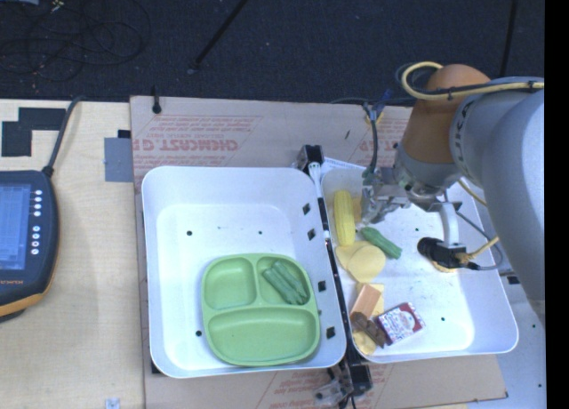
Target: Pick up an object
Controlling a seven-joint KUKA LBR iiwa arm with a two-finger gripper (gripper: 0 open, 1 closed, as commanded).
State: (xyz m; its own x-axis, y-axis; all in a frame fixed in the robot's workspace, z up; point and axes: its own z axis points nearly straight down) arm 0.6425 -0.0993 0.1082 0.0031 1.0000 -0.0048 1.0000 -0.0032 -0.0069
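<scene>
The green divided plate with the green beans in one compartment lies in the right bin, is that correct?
Not quite. In the camera view, the green divided plate, with the green beans in one compartment, lies in the left bin, not the right bin.

Arm (498, 132): grey, reaching in from the right edge and taking up the upper right of the view; its broad link is sloping down and leftward. Orange band (440, 123): sitting above the wrist, facing the camera. Wrist: pointing down and to the left. Gripper (378, 204): hanging below the band, low over the right side of the desk, its metal parts and cables showing. State of the jaws is not making itself out.
</scene>
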